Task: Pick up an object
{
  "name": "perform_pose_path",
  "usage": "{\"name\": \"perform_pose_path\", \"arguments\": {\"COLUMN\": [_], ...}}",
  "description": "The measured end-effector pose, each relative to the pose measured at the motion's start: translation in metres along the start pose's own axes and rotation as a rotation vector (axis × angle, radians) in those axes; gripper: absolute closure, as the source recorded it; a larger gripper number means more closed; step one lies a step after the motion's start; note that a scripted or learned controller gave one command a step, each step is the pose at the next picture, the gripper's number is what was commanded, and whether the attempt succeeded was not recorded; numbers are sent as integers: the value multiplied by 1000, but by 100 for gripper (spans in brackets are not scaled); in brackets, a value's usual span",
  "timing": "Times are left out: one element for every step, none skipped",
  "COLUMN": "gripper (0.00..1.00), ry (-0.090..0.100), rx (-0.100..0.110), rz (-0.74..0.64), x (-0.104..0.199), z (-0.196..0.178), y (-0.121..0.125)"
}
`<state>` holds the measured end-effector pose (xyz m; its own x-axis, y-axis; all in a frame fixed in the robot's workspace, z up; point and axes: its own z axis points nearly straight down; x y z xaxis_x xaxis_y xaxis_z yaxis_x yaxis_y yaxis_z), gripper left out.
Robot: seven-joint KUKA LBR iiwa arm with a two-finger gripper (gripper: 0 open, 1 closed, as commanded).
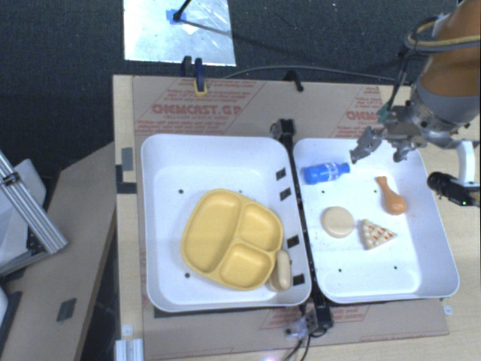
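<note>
The right bin (421, 277) holds a blue bottle (325, 172) lying on its side, an orange chicken drumstick (390, 195), a round beige cookie (338, 221) and a pizza slice (376, 234). My gripper (383, 146) hangs above the bin's far edge, just right of the bottle, with its two dark fingers spread apart and nothing between them. The drumstick lies a little nearer the front than the gripper.
The left bin (169, 164) holds a yellow divided tray (231, 238) with a beige bread-like piece (281, 270) at its right corner. A black divider (294, 194) runs between the bins. A blue clamp (198, 74) sits at the bench's far edge.
</note>
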<state>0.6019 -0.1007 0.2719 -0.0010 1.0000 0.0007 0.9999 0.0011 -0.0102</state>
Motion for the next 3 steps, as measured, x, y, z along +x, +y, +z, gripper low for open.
{"name": "perform_pose_path", "arguments": {"gripper": [0, 0, 0], "ry": [-1, -1, -1], "rx": [-11, -9, -8], "rz": [-2, -2, -1], "x": [0, 5, 5], "z": [-7, 36, 93], "y": [2, 4, 13]}}
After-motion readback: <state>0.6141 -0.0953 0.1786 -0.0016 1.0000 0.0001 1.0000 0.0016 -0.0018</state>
